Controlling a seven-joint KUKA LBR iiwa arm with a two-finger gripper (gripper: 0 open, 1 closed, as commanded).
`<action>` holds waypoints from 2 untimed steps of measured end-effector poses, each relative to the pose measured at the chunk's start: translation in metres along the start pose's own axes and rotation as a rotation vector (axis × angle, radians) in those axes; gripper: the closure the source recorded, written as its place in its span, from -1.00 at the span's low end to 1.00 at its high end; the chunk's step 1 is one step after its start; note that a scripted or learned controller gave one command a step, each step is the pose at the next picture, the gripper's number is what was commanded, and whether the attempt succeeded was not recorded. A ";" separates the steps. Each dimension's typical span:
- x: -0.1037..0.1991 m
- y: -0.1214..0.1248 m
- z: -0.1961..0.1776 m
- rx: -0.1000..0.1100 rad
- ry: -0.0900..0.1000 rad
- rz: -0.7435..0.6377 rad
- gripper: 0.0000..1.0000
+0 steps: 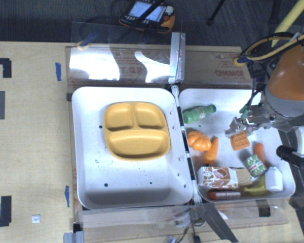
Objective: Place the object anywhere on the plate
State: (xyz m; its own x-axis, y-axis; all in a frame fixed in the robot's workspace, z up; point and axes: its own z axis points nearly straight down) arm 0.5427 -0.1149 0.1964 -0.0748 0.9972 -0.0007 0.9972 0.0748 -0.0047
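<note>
an orange waffle piece [239,142] is seen just beneath the gripper [238,128]; whether it is clasped cannot be told.

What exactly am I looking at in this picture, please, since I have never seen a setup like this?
This is one camera fixed above a bench, looking down at a slant. The grey and orange shape at the right is a robot arm, reaching in with a two-finger gripper. An orange waffle-like toy sits just under the gripper; whether it is actually held cannot be told. The left white bin holds a yellow divided plate, the goal. The right bin holds toy groceries: a green bottle, an orange pepper, a carrot, a milk carton and a banana.
</note>
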 end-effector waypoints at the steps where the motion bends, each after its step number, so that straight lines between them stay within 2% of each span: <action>1: 0.100 0.066 -0.064 -0.004 -0.001 -0.131 1.00; 2: 0.172 0.107 0.011 0.000 0.000 -0.159 1.00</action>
State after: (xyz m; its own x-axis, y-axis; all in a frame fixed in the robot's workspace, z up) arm 0.6363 0.0645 0.1847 -0.2318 0.9728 0.0002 0.9728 0.2318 -0.0047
